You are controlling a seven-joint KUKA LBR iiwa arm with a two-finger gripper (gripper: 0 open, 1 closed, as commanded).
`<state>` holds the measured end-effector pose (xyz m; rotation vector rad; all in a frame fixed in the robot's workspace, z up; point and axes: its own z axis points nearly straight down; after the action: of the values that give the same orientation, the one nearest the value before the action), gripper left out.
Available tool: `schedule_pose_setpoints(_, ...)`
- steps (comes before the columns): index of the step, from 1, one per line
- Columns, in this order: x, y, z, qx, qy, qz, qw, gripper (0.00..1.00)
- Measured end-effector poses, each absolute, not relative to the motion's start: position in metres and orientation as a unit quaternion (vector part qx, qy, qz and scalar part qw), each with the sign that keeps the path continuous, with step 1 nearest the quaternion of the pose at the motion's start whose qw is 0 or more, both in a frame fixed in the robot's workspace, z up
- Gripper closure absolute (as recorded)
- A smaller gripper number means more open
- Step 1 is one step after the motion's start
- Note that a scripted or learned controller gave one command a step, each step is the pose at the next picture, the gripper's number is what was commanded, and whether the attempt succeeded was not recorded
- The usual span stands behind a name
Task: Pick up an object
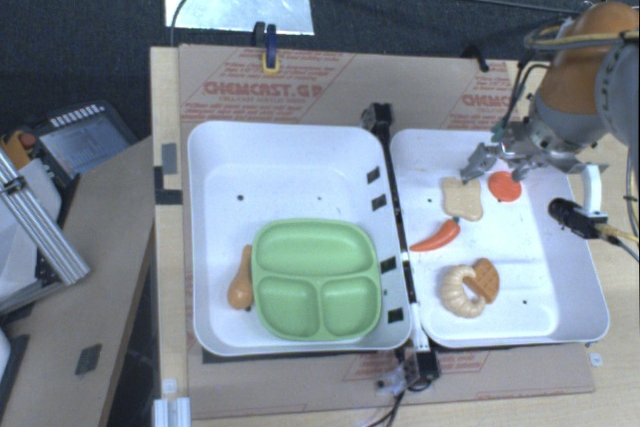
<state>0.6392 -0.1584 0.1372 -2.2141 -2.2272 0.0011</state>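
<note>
Camera view shows my claw [497,158] hanging low in the right bin [575,320], fingers spread, I think, between the toast [462,199] and tomato [505,187], ready to grab.

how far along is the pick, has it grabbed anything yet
Done: the gripper has reached over the right bin, near the toast slice and the red round piece. In hand: nothing visible between its fingers. Left: close on an object and lift it. The red pepper and croissant lie on the bin floor; the green tray sits in the left bin.
</note>
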Motion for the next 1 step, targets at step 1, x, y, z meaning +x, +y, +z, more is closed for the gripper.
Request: schedule_pose_setpoints(1,0.6402,-0.1581,0.0867,-0.705,-0.709,-0.0007,-0.001,0.0)
